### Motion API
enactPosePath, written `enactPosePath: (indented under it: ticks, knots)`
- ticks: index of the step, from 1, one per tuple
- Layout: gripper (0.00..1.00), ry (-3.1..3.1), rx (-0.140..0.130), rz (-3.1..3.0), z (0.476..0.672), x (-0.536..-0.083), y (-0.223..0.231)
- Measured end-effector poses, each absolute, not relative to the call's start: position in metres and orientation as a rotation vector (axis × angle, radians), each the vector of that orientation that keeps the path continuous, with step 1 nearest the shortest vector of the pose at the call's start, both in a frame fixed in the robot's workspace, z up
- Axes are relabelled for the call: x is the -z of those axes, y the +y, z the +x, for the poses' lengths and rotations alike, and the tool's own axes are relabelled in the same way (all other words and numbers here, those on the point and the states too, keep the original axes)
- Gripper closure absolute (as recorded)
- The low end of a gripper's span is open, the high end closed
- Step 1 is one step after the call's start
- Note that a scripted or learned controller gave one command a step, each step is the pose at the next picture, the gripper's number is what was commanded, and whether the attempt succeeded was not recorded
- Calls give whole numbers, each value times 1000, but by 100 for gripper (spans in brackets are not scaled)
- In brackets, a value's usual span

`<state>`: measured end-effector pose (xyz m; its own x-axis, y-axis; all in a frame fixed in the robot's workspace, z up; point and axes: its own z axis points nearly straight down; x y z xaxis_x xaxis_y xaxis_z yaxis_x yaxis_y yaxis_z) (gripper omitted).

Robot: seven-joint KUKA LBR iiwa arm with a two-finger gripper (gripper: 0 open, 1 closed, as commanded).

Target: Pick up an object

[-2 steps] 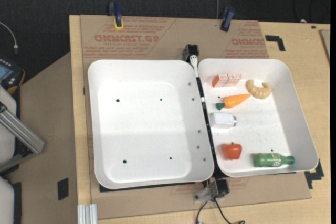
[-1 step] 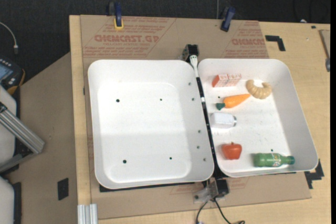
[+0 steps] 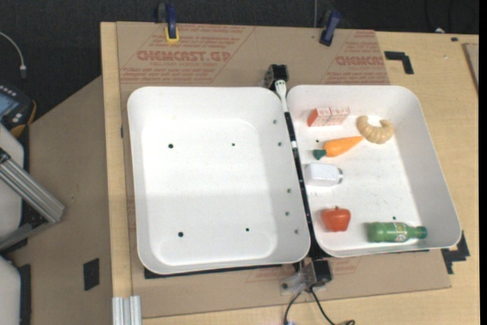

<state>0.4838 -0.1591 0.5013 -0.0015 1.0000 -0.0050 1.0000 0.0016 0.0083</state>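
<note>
Here is the bench (image 3: pixel 68 164) with its two white bins side by side, and all the action sits in the right bin (image 3: pixel 434 156). Near that bin's far edge lies a small red and white box (image 3: pixel 328 116), and just beside it, toward the far right corner, a curled croissant (image 3: pixel 376 129). Below them a carrot (image 3: pixel 340 147) lies at a slant, green end pointing at the bin's left wall. A white block (image 3: pixel 323 174) rests against that left wall, about midway along. Closer to the near edge sits a red tomato (image 3: pixel 335 218), and right of it a green bottle (image 3: pixel 396 232) lies on its side, along the near right corner. The left bin (image 3: pixel 141 164) shows its bare white floor with dark dots. Two blue clamps (image 3: pixel 172 17) pin the board's far edge. The arm's jaws: cannot tell their state from here.
</note>
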Motion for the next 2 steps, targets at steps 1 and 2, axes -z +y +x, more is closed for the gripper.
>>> enactPosePath:
  ticks: [1,2]
  knots:
    - [100,2216,4,2227,479,-481,-227]
    - [0,2220,1,2221,479,-482,-224]
